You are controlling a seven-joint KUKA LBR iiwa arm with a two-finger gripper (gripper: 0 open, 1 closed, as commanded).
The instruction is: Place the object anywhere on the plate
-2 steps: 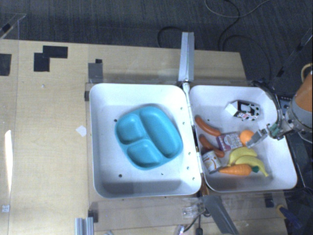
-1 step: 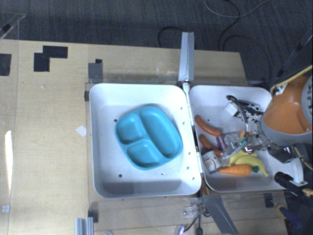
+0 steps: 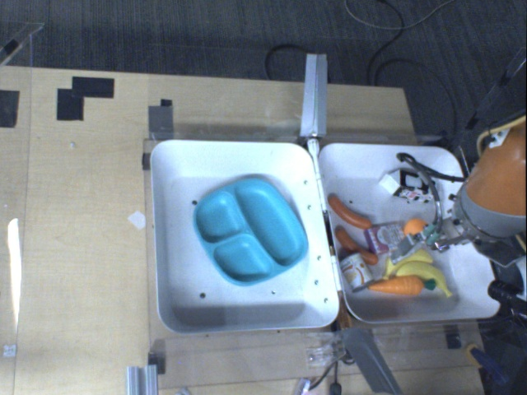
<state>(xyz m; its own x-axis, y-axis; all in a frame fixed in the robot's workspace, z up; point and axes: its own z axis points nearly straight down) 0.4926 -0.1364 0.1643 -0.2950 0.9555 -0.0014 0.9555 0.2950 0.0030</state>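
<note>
The bench [image 3: 74, 220], pale wood, spreads far to the left of the pincer and carries both white bins. The left bin [image 3: 177, 303] lies well left of the pincer, across the divider, and the blue plate [image 3: 249, 229] with three compartments rests in its middle, tilted on the diagonal, with nothing on it. The right bin [image 3: 362, 167] lies beneath the pincer. The arm [image 3: 498, 188], orange-banded, comes in from the right edge over that bin's right side.

The pincer [image 3: 434, 235] hangs low over the pile of toy food in the right bin; its tips are lost among cables and clutter, so whether it stands wide or narrow I cannot tell, nor whether anything sits between them.

Just below the pincer lies a yellow banana [image 3: 422, 268], and below that, touching the banana, an orange carrot [image 3: 398, 286]. Left of the pincer a long reddish sausage [image 3: 350, 213] lies aslant near the divider. A small orange piece [image 3: 414, 226] sits just beside the pincer on its left. All the loose things are in the right bin, well apart from the plate.
</note>
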